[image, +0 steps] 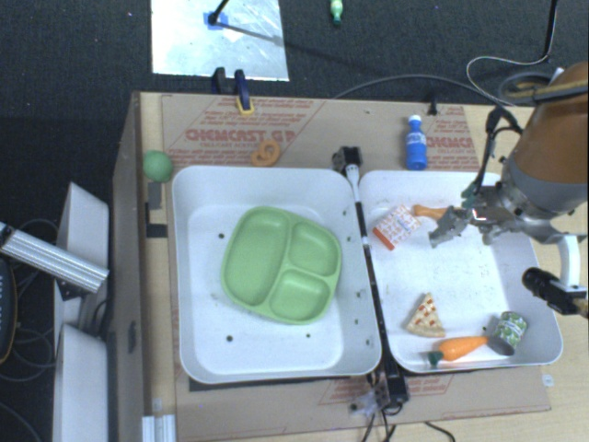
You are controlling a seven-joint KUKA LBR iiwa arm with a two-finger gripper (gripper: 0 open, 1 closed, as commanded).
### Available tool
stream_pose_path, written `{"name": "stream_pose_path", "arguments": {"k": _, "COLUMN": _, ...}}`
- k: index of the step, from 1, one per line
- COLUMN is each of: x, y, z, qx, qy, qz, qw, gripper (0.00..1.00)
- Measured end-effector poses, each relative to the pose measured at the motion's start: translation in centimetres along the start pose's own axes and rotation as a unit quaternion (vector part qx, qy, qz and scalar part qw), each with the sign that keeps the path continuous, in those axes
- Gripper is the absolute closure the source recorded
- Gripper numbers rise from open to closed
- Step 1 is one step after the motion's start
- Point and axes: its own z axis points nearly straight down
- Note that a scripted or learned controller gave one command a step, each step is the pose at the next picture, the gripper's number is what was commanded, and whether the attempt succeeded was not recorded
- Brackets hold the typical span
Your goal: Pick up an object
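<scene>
Carrot [457,347], can [507,330] and pizza slice [425,316] crowd the right bin's [538,274] near edge, so the gripper [451,226], jaws seemingly spread and empty, should drop squarely onto the red-and-white packet [396,224] just beside it.

A robotics lab: bench [304,116] with white bins [198,274], loose cables [515,67], toy food.

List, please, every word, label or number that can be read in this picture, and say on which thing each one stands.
"CHEMCAST GP": red print on the brown sheet under the bins, left side, readable but faint.
Red print on the same sheet beside the blue bottle: partly hidden and too blurred to read.
Smaller red lines under "CHEMCAST GP": too small to read.
Red and white packet in the right bin: printed pattern, no legible text.
</scene>
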Motion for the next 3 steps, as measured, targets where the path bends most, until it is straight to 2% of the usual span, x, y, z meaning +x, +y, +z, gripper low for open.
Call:
{"name": "stream_pose_path", "arguments": {"k": 1, "x": -4.9, "y": 5.6, "z": 14.6, "qx": 0.002, "qy": 0.0, "qz": 0.001, "qw": 1.0, "gripper": 0.0}}
{"name": "stream_pose_path", "arguments": {"k": 2, "x": -7.2, "y": 11.4, "z": 15.2, "qx": 0.007, "qy": 0.001, "qz": 0.001, "qw": 1.0, "gripper": 0.0}}
{"name": "stream_pose_path", "arguments": {"k": 3, "x": -10.4, "y": 12.8, "z": 15.0, "qx": 0.003, "qy": 0.001, "qz": 0.0, "qw": 1.0, "gripper": 0.0}}
